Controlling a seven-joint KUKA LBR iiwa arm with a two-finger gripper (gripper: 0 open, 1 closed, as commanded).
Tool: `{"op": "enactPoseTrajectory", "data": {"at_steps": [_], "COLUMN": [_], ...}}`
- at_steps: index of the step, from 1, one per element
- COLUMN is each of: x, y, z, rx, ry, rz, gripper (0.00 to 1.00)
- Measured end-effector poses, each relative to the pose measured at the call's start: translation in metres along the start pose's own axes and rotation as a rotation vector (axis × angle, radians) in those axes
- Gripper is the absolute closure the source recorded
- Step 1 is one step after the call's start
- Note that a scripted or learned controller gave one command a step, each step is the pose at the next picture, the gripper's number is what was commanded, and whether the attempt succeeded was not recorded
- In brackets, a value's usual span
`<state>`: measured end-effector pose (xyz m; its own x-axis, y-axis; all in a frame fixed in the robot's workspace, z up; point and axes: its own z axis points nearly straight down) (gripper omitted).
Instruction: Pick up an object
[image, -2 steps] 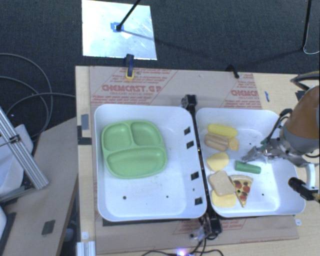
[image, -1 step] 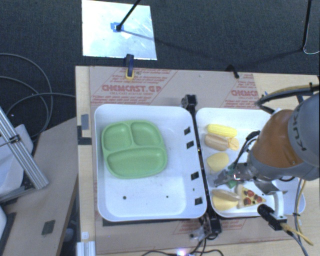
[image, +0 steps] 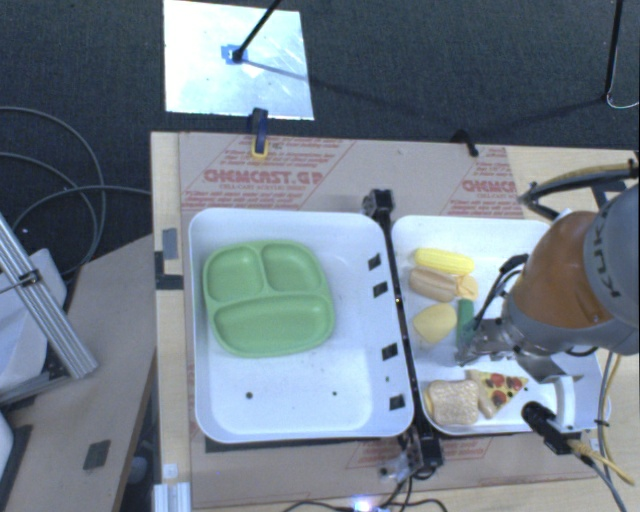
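The right bin (image: 500, 232) holds several toy foods. A yellow corn cob (image: 444, 262) lies at the back, with a tan bread roll (image: 434, 285) just in front of it. A pale yellow piece (image: 434, 322) sits mid-bin beside a small green cylinder (image: 465, 316). A slice of toast (image: 454, 401) and a pizza slice (image: 497, 388) lie at the front. My gripper (image: 470, 348) reaches in from the right and hangs low over the near end of the green cylinder. The wrist hides its tips and the bin floor beneath.
The left bin (image: 300, 400) holds a green divided plate (image: 268, 298). A black divider with clips (image: 392, 300) runs between the bins. The arm's orange band (image: 565, 275) covers the right bin's right side. Cables trail at the bench's front right corner.
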<state>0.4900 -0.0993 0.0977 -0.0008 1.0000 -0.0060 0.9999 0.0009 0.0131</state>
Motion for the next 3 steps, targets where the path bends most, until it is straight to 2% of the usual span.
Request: {"op": "enactPoseTrajectory", "data": {"at_steps": [1,2,3], "x": [0.065,0.122,0.075], "y": [0.069,0.056,0.054], "z": [-0.092,-0.101,-0.231], "rx": [-0.002,0.011,-0.004], "ry": [0.008,0.009,0.004], "rz": [-0.012,-0.01,0.002], "gripper": [1.0,1.0,1.0]}}
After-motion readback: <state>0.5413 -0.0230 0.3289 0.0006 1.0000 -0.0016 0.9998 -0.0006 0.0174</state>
